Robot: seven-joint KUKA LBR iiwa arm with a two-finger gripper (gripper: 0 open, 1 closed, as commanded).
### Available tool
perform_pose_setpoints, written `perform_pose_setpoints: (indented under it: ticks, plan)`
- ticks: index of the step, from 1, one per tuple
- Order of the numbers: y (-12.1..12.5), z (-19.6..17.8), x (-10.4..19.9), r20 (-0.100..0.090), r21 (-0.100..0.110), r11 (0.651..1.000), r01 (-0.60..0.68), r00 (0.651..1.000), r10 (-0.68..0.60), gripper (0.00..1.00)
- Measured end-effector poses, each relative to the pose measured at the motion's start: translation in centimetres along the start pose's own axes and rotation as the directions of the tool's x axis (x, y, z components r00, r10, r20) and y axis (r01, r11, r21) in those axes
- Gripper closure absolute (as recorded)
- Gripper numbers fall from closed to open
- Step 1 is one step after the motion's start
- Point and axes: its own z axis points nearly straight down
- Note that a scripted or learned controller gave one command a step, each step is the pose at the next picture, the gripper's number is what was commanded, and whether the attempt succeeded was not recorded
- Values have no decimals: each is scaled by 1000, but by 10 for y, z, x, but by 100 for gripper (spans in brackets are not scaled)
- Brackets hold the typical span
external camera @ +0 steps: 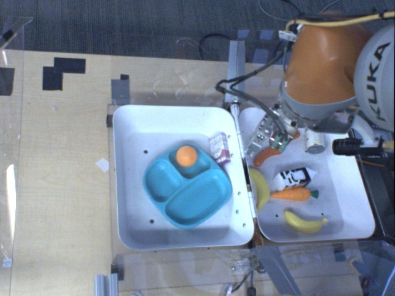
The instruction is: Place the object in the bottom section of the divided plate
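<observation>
End effector [271, 142] sits over the right bin [355, 184] — its grip state cannot be determined. Divided plate [188, 190] lies in the left bin [133, 165], to the camera's left; its large bottom section is vacant — orange ball [186, 156] occupies an upper section.

Right bin: you see a carrot [290, 195], two bananas [304, 221] [260, 187] and a black-and-white packet [295, 177].
Left bin: your crumpled wrapper [219, 148] lies near its right wall [239, 165].
</observation>
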Motion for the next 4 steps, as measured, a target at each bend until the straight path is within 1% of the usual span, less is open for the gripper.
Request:
perform_pose_setpoints:
  ticks: [1, 2, 3, 4]
  plan:
    - [0, 0, 0, 0, 0, 1000, 0, 1000, 0, 0]
    - [-50, 96, 34, -3, 1, 978, 209, 978, -209, 0]
    - [-48, 84, 32, 5, -4, 978, 208, 978, -208, 100]
    - [16, 60, 48, 0, -1, 947, 322, 947, -322, 100]
